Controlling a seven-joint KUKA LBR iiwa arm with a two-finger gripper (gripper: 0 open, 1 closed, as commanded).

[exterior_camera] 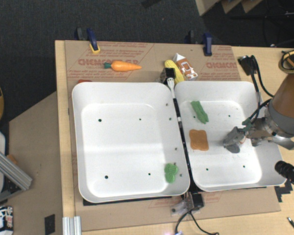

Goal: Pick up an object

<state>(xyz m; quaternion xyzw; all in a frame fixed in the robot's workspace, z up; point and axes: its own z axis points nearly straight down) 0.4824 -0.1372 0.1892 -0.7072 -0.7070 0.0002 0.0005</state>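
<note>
The arm leans in low from the right over the right bin (pixel 245 89), its gripper (pixel 232 142) just right of the brown piece (pixel 199 140); its grip is unclear.

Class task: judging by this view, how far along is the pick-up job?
Nothing looks picked yet. The gripper is low in the right bin, beside the brown piece, which lies apart from it. The green piece also lies untouched. Grasping and lifting are left.

The grey arm (pixel 284 109) with its orange band is extended in from the right, and the gripper (pixel 232 142) is held low, pointed leftward.
</note>
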